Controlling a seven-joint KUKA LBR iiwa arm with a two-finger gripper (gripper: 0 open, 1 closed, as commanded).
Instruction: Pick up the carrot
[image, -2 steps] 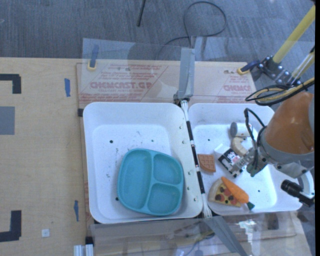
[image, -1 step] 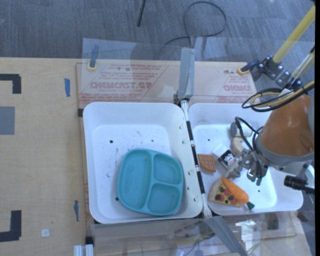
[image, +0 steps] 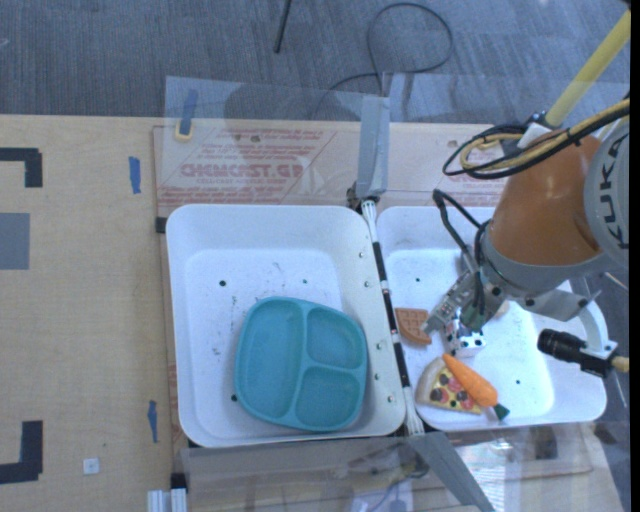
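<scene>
Since the arm reaches in from the right, you read everything here from the one overhead view.

Carrot: the carrot (image: 471, 381) lies in the right bin (image: 520, 262), near its front edge, resting partly on a pizza slice toy (image: 444, 387); its green stub end points toward the front right.

Long axis: diagonal — from upper left, by a small white die (image: 468, 345), down to lower right.

Gripper: the gripper (image: 458, 312) hangs over the middle of the right bin, pointing down and toward the left. I cannot tell from this angle how it is set, and nothing shows in its grasp.

Key relation: the carrot lies just in front of the gripper, toward the near edge of the bin and a little to the right of the tip, apart from it. Judgement: you need a short move toward the front edge, then a descent.

Wrist turn: judgement — closing across the diagonal should suit better than closing along it.

Neighbours: a brown cracker-like piece (image: 412, 326) sits just left of the gripper, near the divider; the die is between gripper and carrot and could be nudged on the way down.

Left bin: the left bin (image: 262, 225) holds a teal divided plate (image: 302, 364), well apart from the work.

Progress: judgement — approach stage, carrot not yet lifted.
</scene>
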